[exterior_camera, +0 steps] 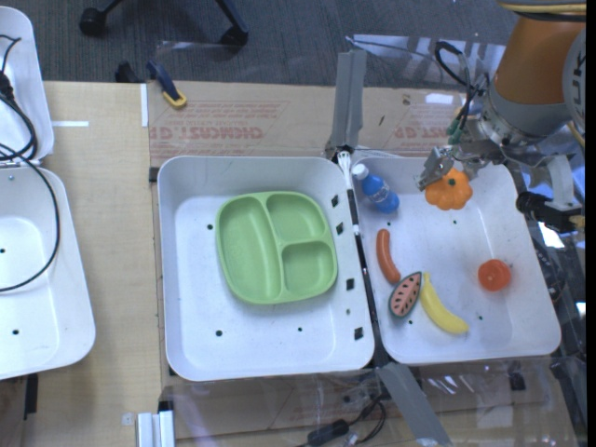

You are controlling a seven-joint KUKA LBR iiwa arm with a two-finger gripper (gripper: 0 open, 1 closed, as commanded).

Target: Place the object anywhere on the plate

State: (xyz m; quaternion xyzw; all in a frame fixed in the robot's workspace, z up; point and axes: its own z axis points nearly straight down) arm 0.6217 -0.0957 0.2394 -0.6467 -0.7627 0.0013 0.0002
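Gripper (pixel 445 170) low over the right bin's (pixel 531 338) far end, fingers closed around the small orange pumpkin (pixel 449 190). Green divided plate (pixel 276 246) in the left bin (pixel 186 343), well apart from the pumpkin. Blue bottle (pixel 375 190) just beside it; sausage (pixel 386 255), watermelon slice (pixel 406 295), banana (pixel 440 307) and tomato (pixel 494 274) nearer the camera.

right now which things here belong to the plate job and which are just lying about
Job: green plate in the left bin; gripper; orange pumpkin toy just under it.

Lying about: blue bottle, sausage, watermelon slice, banana, orange ball.
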